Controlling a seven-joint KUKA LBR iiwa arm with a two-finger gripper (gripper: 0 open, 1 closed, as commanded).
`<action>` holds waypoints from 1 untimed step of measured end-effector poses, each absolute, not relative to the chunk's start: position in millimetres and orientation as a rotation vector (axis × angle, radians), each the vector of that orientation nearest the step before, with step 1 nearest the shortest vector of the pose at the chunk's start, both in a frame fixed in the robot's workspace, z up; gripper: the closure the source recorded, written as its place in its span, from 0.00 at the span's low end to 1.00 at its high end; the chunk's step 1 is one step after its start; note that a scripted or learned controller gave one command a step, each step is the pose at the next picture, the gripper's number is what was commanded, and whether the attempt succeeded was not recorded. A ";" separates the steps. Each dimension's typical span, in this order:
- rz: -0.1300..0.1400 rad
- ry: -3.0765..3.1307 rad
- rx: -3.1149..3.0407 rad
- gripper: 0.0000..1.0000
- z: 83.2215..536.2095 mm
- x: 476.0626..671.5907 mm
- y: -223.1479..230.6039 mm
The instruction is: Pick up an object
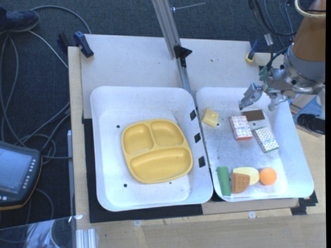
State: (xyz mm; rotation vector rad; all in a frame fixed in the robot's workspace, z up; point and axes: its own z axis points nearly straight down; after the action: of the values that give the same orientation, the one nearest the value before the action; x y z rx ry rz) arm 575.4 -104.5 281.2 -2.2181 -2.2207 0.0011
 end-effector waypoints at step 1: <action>0.001 -2.220 -2.219 0.00 281.1 575.4 -104.7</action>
State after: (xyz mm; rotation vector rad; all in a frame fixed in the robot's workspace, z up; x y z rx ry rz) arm 575.4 -104.7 281.1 -2.2190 -2.2204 0.0007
